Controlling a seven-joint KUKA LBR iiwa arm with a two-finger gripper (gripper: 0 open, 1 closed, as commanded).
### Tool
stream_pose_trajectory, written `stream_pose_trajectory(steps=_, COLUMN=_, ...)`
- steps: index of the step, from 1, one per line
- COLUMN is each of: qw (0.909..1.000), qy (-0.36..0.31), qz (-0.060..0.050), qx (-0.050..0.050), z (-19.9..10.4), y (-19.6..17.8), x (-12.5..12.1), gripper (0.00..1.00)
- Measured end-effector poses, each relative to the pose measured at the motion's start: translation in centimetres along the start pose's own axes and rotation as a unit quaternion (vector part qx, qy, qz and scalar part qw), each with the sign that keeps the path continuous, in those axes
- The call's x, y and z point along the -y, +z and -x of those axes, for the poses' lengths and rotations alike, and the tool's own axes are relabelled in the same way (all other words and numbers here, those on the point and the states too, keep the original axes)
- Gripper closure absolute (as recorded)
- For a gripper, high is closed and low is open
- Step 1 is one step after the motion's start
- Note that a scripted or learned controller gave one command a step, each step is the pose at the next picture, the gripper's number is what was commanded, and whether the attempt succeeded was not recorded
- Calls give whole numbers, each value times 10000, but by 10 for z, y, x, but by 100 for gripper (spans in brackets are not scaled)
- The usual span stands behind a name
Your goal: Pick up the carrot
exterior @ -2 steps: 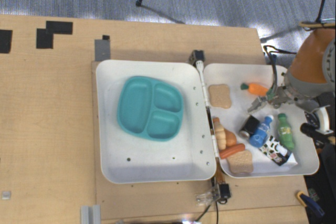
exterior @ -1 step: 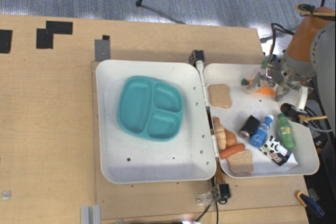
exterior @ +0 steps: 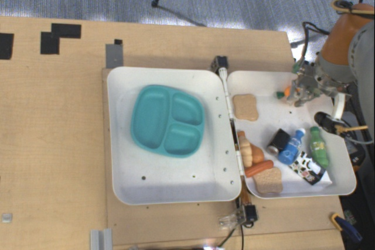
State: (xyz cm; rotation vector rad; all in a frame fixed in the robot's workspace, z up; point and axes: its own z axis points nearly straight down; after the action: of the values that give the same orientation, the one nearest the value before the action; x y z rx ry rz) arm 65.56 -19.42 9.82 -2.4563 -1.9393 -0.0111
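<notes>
A small orange carrot (exterior: 287, 92) with a green tip lies near the far edge of the right bin (exterior: 345, 184). My gripper (exterior: 302, 93) hangs low over that far right corner. It is just to the right of the carrot and very close to it; whether it touches the carrot is unclear. The grey wrist and orange band rise behind it at the right edge of the view.
The right bin also holds a bread slice (exterior: 245, 107), a black block (exterior: 279, 140), a blue bottle (exterior: 291, 147), a green bottle (exterior: 318, 146), a sausage (exterior: 258, 168) and rolls along its left wall. A teal divided plate (exterior: 168, 120) lies in the left bin (exterior: 123, 184).
</notes>
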Motion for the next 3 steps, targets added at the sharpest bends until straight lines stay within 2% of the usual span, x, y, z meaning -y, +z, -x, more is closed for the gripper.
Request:
stream_pose_trajectory(steps=1, qw=9582, qy=-2860, qz=46, qx=82, z=6, y=11, x=36, gripper=100)
stream_pose_trajectory(steps=2, qw=9583, qy=-2856, qz=44, qx=82, z=6, y=11, x=36, gripper=0)
stream_pose_trajectory(steps=3, qw=9949, qy=-994, qz=-132, qx=46, z=-2, y=14, x=-9, gripper=0)
